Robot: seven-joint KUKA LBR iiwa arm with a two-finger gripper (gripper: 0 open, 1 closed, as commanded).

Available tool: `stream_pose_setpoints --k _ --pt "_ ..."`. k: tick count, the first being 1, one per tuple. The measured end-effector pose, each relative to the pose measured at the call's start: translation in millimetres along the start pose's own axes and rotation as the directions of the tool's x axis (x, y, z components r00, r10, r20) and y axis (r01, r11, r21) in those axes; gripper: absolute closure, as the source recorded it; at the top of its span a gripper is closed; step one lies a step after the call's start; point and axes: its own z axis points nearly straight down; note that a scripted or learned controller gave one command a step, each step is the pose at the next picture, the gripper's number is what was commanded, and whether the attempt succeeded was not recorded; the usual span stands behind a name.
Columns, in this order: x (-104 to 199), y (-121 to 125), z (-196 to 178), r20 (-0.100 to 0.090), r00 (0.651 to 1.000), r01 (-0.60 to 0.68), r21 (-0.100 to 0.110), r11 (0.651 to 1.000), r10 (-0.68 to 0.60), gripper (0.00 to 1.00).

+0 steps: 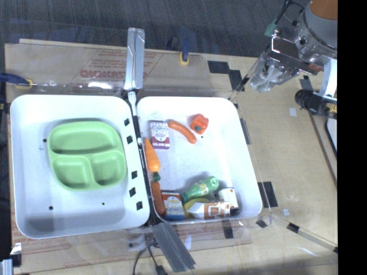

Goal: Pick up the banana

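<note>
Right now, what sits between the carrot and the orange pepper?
In the camera view, a red-and-white carton, then a reddish sausage-shaped piece, lie between the carrot and the pepper in the right bin.

**Banana: position and state**

The banana (191,197) cannot be made out with certainty. A pale yellow, slightly curved strip lies flat in the right bin (243,153), in the clutter by the near wall. It touches a green bottle (205,185) that partly covers it.
</note>
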Motion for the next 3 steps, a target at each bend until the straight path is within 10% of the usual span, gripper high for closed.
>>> stream_pose_setpoints --k 1,2,3 --pt "69.0 -8.7 190.5 0.001 0.999 -0.05 0.005 0.999 0.05 1.0" --pt "68.9 -8.6 190.1 0.001 0.999 -0.05 0.005 0.999 0.05 0.0" --pt "69.9 -8.7 183.6 0.004 0.999 -0.044 0.012 0.999 0.044 1.0"
